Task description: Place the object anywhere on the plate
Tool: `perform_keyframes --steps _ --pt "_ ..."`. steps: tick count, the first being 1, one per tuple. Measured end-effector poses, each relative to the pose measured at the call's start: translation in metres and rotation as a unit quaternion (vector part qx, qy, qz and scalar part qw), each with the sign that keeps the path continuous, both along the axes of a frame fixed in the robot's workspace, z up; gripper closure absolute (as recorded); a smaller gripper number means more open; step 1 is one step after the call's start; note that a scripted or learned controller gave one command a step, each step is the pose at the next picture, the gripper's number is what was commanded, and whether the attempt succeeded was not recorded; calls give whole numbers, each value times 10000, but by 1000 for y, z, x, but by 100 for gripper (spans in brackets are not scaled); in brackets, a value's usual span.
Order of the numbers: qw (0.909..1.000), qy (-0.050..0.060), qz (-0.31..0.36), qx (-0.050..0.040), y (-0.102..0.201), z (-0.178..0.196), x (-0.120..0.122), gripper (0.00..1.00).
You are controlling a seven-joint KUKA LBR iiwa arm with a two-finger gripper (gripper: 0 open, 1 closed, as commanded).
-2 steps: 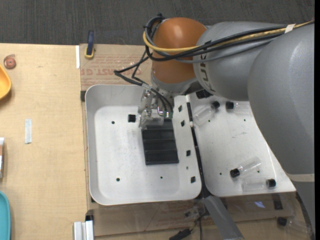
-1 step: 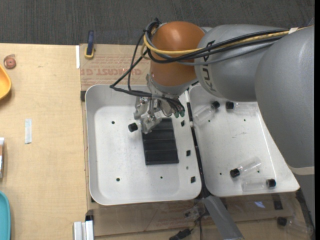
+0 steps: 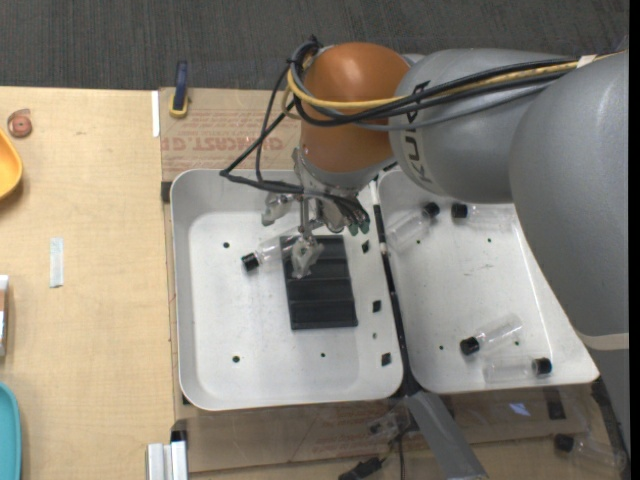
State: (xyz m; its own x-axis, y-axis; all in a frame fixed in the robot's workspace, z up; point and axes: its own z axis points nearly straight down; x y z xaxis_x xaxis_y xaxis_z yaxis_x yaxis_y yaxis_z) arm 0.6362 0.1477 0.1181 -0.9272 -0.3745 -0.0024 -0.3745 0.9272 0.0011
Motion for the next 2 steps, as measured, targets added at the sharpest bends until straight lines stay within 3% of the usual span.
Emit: perform_keyframes --steps 1,2 --pt "9799 -7 -1996 1 -16 -26 24 0" --pt "8520 5 -5235 -4 3 -26 19 0"
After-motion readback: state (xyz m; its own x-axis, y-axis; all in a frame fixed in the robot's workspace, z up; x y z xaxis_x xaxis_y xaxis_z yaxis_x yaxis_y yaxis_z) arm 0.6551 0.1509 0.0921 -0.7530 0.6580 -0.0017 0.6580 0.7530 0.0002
